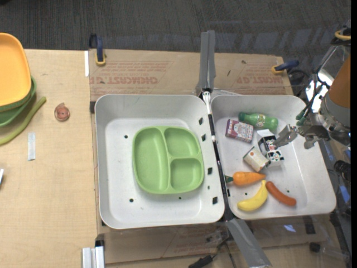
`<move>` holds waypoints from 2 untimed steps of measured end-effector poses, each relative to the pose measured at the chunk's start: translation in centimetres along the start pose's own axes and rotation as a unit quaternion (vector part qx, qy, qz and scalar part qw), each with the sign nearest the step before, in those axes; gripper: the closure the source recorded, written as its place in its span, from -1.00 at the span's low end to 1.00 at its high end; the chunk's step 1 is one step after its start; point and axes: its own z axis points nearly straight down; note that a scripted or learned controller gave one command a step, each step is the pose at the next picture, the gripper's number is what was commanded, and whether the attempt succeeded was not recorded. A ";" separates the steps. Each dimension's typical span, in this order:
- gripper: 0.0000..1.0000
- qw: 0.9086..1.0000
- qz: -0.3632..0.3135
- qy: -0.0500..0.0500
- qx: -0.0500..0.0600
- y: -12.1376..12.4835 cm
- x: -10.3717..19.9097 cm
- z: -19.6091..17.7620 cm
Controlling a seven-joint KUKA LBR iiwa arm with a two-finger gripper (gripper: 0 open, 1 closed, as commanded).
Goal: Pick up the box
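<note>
From my screen I start at the left bin [106, 149], which holds a green divided plate [167, 159]. The right bin [318, 197] has all the small things. The box [239, 130], pink and white, lies flat near the bin's upper left part, just below a green bottle [258, 119]. To its right there is a small white printed object [271, 148] and beside it a white block [255, 159]. Lower I see a carrot [248, 178], a banana [253, 199] and a sausage [280, 194].

The gripper [298, 134] is at the right side of this bin, close to the printed object and apart from the box. I cannot tell if its fingers are apart or together; they are too small and dark here.

My worry is that the white things stand between the gripper and the box. I think the gripper could close on the wrong item, or push the box against the bottle and the wall.
</note>
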 end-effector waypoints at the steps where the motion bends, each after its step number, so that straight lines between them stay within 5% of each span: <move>1: -1.00 0.998 -0.063 -0.003 -0.014 5.6 4.0 9.7; 2: -1.00 1.000 0.023 -0.001 -0.009 10.9 5.1 11.7</move>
